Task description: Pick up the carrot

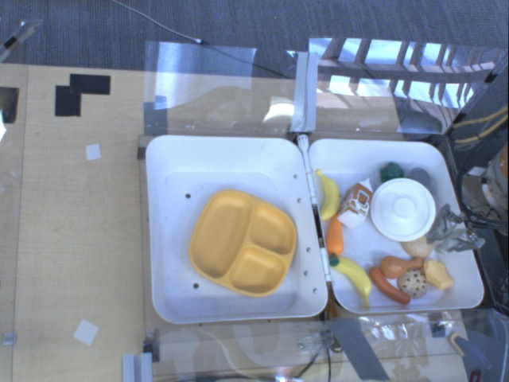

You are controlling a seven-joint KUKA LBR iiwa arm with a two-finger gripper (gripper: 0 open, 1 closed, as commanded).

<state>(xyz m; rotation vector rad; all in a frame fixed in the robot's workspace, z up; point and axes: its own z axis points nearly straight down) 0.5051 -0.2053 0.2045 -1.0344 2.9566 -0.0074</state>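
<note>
Big desk (71,237) below us, two white bins side by side. The left bin (171,293) carries a yellow divided plate (242,242). The right bin (469,293) is crowded: a white bowl (403,208), two bananas, a sausage. The carrot (336,235) lies against that bin's left wall, between the bananas. The end effector (452,234) sits at the right rim; how wide it stands, I cannot tell.

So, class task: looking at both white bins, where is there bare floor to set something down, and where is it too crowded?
The left bin has bare floor all round the yellow divided plate, widest along its top edge. The right bin is crowded: bananas, carrot, white bowl and small foods fill it. One bare patch lies along its top wall, left of the green item.
</note>
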